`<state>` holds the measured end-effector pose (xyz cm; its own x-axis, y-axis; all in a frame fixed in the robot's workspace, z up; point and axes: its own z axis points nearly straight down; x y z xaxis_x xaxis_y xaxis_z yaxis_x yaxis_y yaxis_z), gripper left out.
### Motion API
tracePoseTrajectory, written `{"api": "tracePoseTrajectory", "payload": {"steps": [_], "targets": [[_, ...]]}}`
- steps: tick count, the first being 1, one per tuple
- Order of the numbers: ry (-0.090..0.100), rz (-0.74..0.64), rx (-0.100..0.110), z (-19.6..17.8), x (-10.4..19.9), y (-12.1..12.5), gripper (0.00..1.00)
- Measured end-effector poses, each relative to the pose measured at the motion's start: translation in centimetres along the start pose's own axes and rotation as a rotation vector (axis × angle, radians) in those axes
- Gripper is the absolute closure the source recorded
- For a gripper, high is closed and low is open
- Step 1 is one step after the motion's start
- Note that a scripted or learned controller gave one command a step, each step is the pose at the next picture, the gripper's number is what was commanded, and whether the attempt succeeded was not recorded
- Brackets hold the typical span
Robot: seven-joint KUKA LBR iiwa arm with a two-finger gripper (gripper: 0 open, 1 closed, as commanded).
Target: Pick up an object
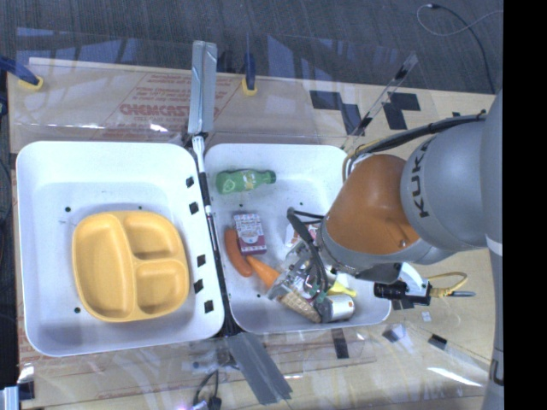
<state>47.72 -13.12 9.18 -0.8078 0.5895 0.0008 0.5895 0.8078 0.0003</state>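
Note:
My gripper (pixel 297 278) is low in the right bin (pixel 282 156), near its front middle, under the arm's orange band (pixel 367 212). It hangs over a small heap: an orange carrot (pixel 265 272), a tan waffle cone (pixel 299 303) and a white and yellow piece (pixel 339 307). I cannot tell whether anything is held. To the left of the gripper lie an orange sausage-shaped piece (pixel 237 253) and a red and white packet (pixel 249 232). A green bottle (pixel 244 180) lies on its side at the back of the bin.
The left bin (pixel 51 169) holds a yellow divided plate (pixel 130 265). A metal divider (pixel 202 88) runs between the two bins. The arm's grey body (pixel 453 186) covers the right bin's right side. Cables (pixel 444 289) lie on the bench at the right.

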Motion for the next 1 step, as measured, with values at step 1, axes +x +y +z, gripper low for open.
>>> {"api": "tracePoseTrajectory", "payload": {"steps": [1], "targets": [[-0.001,0.42,-0.001,-10.01,3.07,5.91,1.0]]}}
